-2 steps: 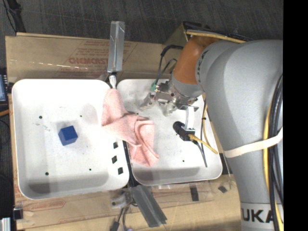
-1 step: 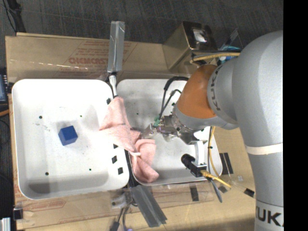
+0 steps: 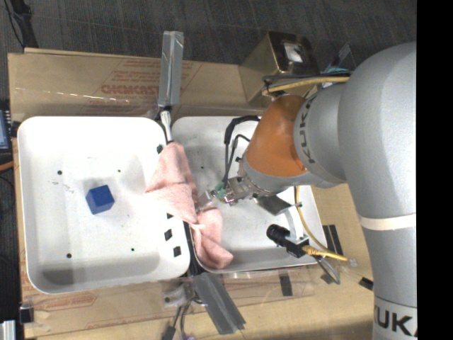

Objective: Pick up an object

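A pink cloth [image 3: 181,187] lies draped over the wall between the two white bins, its lower end [image 3: 211,241] hanging into the right bin [image 3: 205,129]. A small blue cube [image 3: 100,198] sits on the floor of the left bin [image 3: 42,140], left of centre. My gripper [image 3: 212,194] is low in the right bin, right at the cloth's right edge, with the grey and orange arm [image 3: 283,147] bent over it. The arm hides much of the right bin's floor.
A grey metal bar [image 3: 172,62] stands behind the gap between the bins, and another grey piece [image 3: 221,304] sticks out at the front. A brown box [image 3: 282,57] sits behind the right bin. Cardboard [image 3: 85,83] lies under both bins.
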